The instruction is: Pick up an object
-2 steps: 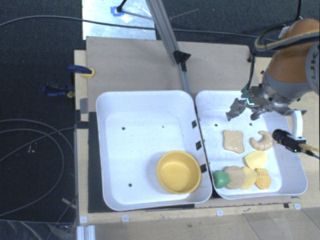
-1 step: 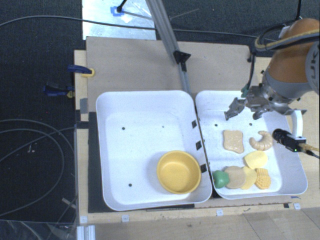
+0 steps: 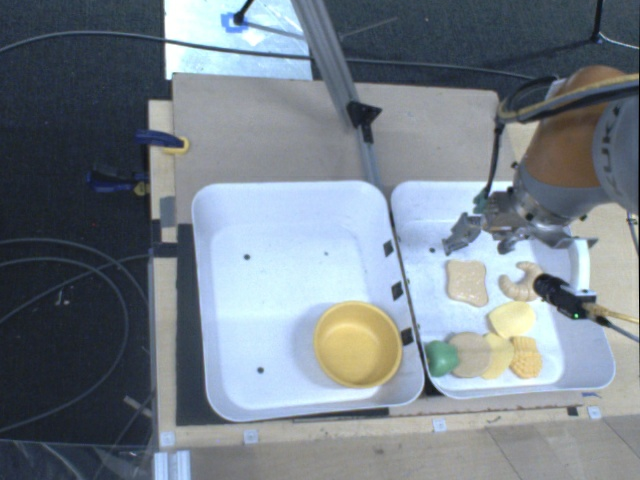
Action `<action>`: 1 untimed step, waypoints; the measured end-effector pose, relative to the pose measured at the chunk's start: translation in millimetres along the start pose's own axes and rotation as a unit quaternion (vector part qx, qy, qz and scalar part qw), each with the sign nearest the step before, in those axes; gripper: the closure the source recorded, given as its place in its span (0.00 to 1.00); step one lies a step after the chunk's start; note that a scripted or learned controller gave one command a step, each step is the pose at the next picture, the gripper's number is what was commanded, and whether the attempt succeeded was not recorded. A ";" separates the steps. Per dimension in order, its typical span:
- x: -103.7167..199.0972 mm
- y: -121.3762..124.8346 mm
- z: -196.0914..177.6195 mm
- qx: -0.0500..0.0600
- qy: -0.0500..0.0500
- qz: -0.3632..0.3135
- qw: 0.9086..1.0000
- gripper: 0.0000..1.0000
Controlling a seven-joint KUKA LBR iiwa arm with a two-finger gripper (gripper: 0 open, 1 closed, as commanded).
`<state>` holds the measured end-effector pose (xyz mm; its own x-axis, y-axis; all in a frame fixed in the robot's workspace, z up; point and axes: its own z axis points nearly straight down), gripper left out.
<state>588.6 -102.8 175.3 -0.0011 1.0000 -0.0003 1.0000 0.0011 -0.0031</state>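
One yellow bowl (image 3: 357,343), six food pieces (image 3: 466,281).

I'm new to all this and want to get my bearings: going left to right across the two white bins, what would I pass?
Yellow bowl → green piece → tan slice of toast → croissant-like piece. The arm's hand hangs above the toast, in the right bin.

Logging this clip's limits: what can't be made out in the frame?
- Gripper, camera view: fingers too small and blurred to judge.
- Food pile in the right bin: pieces overlap, edges hidden.
- Green item: partly behind the bins' rims.
- Arm: cut by the right edge.
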 end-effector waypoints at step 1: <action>2.8 1.3 42.2 0.000 0.000 0.000 1.000 0.00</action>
<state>589.7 -100.0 133.1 -0.0007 1.0000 0.0002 1.0000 0.0007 -0.0027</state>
